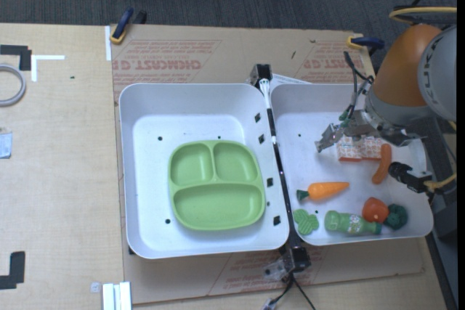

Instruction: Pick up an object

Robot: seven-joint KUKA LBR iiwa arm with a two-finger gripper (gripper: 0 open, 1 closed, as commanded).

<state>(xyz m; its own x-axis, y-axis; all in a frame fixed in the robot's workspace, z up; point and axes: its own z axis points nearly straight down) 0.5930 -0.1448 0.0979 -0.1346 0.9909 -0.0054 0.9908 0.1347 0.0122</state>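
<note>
A: Let us begin with the single camera view from above. We take the right white plastic bin (290, 107) as our landmark. Where is the two-finger metal gripper (330, 140)?

B: We see it over the upper middle of that bin, low above the floor, coming from the grey arm with the orange band (407, 65) on the bin's far right. If the fingers are apart or together, we cannot tell; they are small and dark from this angle.

A: And which thing is nearest for picking?

B: We judge it is the flat white packet with red print (356, 149). It lies just beside the gripper, toward the right wall of the bin, partly under the wrist. Its long axis runs about left to right. We see nothing between the fingers.

A: What else is in the bin?

B: An orange plastic carrot with green top (325, 190) lies nearer the front, also left to right. An orange-red sausage-like toy (381, 165) touches the packet on its right. Along the front wall are a green bottle-like toy (350, 223) and a red and dark green round toy (383, 213).

A: Any writing?

B: The packet's print is too small to read. On the brown cardboard sheet (167, 54) behind the bin, red letters appear upside down; we cannot read them with certainty.
</note>
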